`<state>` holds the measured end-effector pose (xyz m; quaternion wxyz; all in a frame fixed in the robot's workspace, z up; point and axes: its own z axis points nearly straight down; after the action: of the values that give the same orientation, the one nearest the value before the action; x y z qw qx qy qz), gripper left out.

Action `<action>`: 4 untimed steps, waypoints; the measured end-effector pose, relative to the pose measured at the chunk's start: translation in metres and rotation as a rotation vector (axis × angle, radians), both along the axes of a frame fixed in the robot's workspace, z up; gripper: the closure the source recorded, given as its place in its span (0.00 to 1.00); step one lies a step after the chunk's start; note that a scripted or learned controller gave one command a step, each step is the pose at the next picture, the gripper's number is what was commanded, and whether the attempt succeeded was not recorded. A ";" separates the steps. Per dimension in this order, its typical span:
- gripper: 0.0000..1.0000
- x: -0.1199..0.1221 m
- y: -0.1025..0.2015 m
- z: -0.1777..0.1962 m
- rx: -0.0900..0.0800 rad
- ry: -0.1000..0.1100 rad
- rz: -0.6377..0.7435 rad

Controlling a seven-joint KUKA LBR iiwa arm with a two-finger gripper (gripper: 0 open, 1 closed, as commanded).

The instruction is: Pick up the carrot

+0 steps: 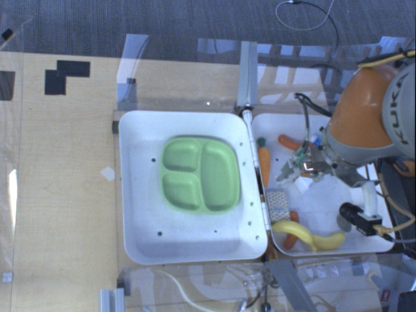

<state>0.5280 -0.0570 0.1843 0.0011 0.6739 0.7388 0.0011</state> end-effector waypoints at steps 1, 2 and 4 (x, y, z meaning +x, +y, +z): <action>0.00 0.039 -0.027 -0.064 -0.001 -0.024 -0.161; 1.00 0.041 -0.029 -0.053 -0.004 -0.030 -0.162; 1.00 0.019 0.034 0.021 0.001 -0.002 -0.023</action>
<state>0.5473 -0.0225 0.2055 0.0017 0.6825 0.7309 0.0021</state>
